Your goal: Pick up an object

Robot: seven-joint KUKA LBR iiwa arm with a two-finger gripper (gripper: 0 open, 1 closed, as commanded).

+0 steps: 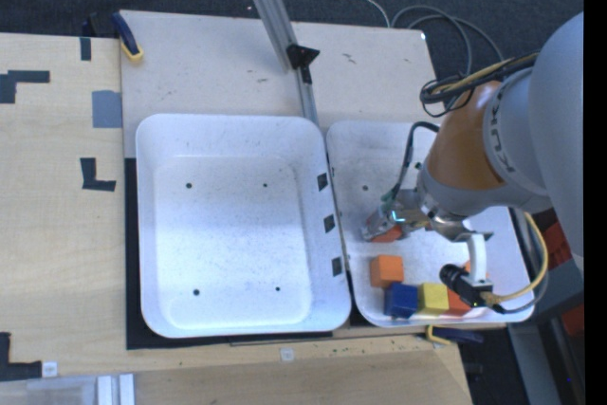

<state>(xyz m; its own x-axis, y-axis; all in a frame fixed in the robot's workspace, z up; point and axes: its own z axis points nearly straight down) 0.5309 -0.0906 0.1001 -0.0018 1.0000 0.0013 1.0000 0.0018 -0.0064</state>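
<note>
Matte cubes, blue (402, 300), yellow (434, 298), orange (386, 270), below jaws (381, 227) of unclear spread, right bin (353, 156).

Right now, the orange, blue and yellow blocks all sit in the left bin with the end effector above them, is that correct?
Not quite: the camera view shows the orange block, blue block and yellow block in the right bin, not the left one. The end effector is above them.

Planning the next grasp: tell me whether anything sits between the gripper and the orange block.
Nothing visible does. The gripper hangs in the right bin just above the orange block in the picture, with bare floor between. The blue block and yellow block lie beyond.
</note>
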